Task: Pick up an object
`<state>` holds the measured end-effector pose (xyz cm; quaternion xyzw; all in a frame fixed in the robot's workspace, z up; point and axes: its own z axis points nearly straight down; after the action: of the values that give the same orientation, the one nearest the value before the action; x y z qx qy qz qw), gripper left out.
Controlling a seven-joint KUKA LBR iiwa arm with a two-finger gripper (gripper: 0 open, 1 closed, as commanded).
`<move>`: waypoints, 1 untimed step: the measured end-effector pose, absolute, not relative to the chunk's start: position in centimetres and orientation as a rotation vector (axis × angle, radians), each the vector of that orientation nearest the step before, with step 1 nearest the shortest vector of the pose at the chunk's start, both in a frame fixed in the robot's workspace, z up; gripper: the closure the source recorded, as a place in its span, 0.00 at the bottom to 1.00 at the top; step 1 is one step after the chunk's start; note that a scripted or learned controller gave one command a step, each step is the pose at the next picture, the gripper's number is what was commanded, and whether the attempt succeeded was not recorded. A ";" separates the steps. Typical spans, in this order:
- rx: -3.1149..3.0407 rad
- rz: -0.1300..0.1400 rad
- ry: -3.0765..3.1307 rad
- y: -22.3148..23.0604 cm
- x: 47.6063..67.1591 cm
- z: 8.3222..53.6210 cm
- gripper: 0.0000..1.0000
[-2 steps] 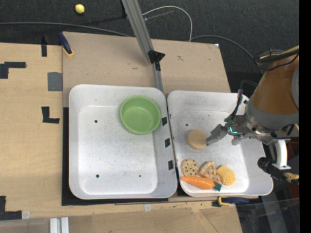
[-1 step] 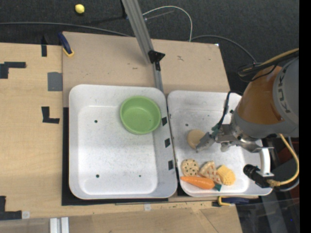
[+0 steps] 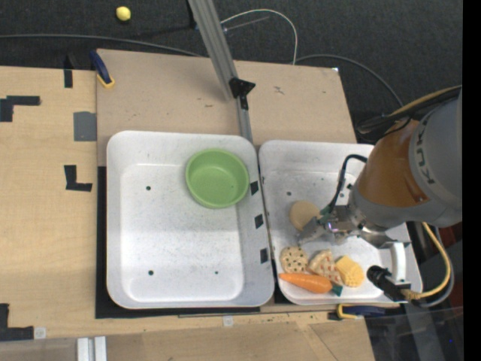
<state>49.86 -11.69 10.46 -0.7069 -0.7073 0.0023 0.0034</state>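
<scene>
**Gripper poised beside tan piece in right bin**

We see a tan rounded piece (image 3: 302,214) lying just left of the gripper (image 3: 319,230), in the right bin (image 3: 316,160). Just below the tool sit a waffle-like piece (image 3: 293,259), a corn cob (image 3: 350,271) and a carrot (image 3: 306,281), its long axis running left-right. Whether the tool is released or clenched, we cannot tell. Farther left, a green bowl (image 3: 217,177) rests in the left bin (image 3: 150,269).

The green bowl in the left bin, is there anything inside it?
Nothing I can see: the green bowl shows a plain green inside. It sits in the left bin. The toy food, such as the carrot, lies in the right bin. What is beneath the bowl is covered.
</scene>
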 end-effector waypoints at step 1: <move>-2.220 0.003 -2.222 -11.7 49.8 8.9 0.00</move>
<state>49.85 -11.68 8.90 -0.7069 -0.7073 0.0008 0.0004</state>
